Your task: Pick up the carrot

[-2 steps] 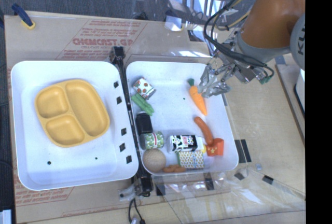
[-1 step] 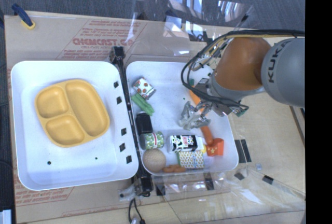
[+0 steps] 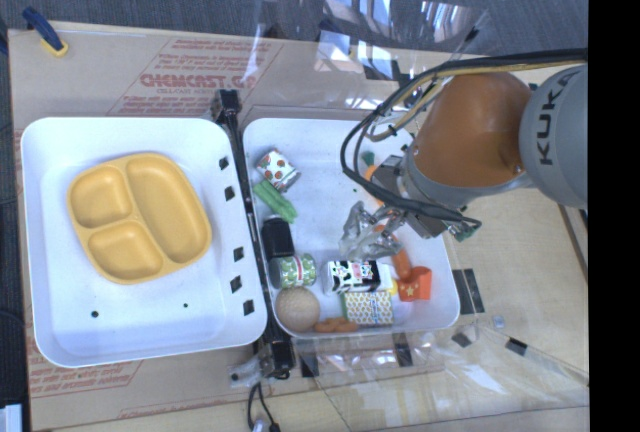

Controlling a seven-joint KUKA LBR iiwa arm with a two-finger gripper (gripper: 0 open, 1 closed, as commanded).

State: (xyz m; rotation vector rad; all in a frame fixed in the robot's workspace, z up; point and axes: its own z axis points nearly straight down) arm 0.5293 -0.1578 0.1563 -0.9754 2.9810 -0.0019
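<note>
The carrot (image 3: 335,325), small and orange, lies along the front wall of the right bin (image 3: 325,145), between a beige ball (image 3: 297,307) and a yellowish box (image 3: 368,307). My gripper (image 3: 370,232) hangs over the middle of that bin, just above a cow-patterned box (image 3: 355,274) and well behind the carrot. Its metal fingers stand apart, open, with nothing between them. The grey arm with its orange band (image 3: 470,130) covers the bin's right part.
The right bin also holds a strawberry-print can (image 3: 277,170), a green vegetable (image 3: 275,202), a black item (image 3: 277,238), a green can (image 3: 297,269) and a red-orange block (image 3: 414,284). The left bin (image 3: 50,300) bears a yellow divided plate (image 3: 138,216).
</note>
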